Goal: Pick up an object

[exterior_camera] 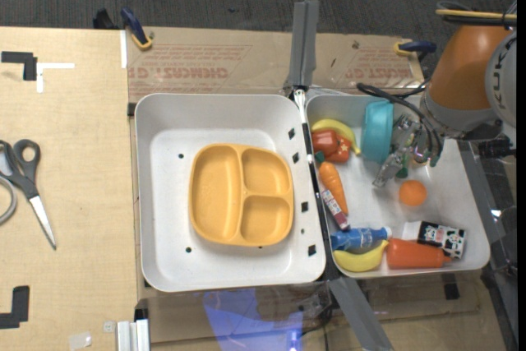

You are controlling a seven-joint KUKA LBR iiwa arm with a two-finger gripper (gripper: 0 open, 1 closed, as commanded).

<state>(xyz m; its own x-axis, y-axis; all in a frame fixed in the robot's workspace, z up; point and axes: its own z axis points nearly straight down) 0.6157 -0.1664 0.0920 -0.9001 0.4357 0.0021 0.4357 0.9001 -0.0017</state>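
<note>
Ball [412,193], orange, on the floor of the right bin [475,201], just right of the claw [391,169] and a little nearer; likeliest target, judging by closeness.

Nearest in that bin, packed along the near wall: banana [360,260], blue bottle [358,238], red bottle [415,254], carton [440,236]. Farther, left of the ball: pen [333,206] and carrot [331,177] by the left wall. Farther again: claw low over bare floor; how far open, and whether anything is held, cannot tell. Beyond it, cup [378,130] and pepper [333,145] near the far wall.

Likely risks: closing on bare floor beside the ball; nudging it so that it rolls off toward the near clutter; clipping the cup with the wrist.

Round, so no long axis and no pointing direction; graspable from any side.
</note>
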